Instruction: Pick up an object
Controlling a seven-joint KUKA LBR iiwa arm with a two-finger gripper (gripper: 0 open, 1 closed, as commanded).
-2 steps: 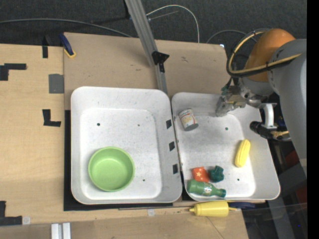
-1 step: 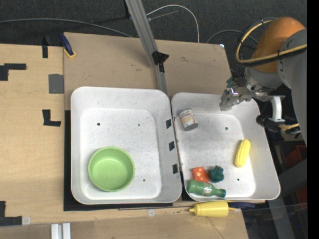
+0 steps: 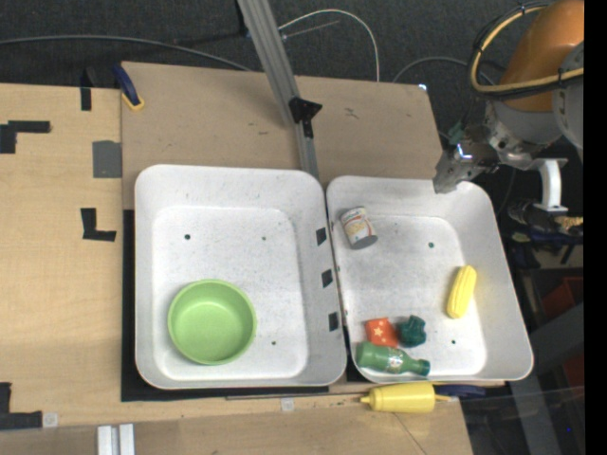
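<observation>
Where the two white bins sit side by side on the tabletop point(image 3: 218, 112), the arm point(image 3: 545, 41) comes in from the right and stops above the far right corner of the right bin point(image 3: 503, 263). Its hand point(image 3: 453, 173) hangs just over that bin's rim, and whether it is open or closed cannot be told from here; nothing shows between its tips.

The right bin carries the loose things. A small can point(image 3: 358, 227) lies tilted near the far left corner, close to the divide between the bins. A yellow banana point(image 3: 461, 291) lies by the right wall, well apart from the hand. Near the front edge, an orange block point(image 3: 380, 331) and a dark green piece point(image 3: 412, 329) sit just beside each other, with a green bottle point(image 3: 392, 359) lying on its side in front of them.

The left bin point(image 3: 228, 192) holds a green bowl point(image 3: 211, 321), upright, in its near left corner. A yellow bottle point(image 3: 402, 398) lies on the tabletop just outside the right bin's front rim.
</observation>
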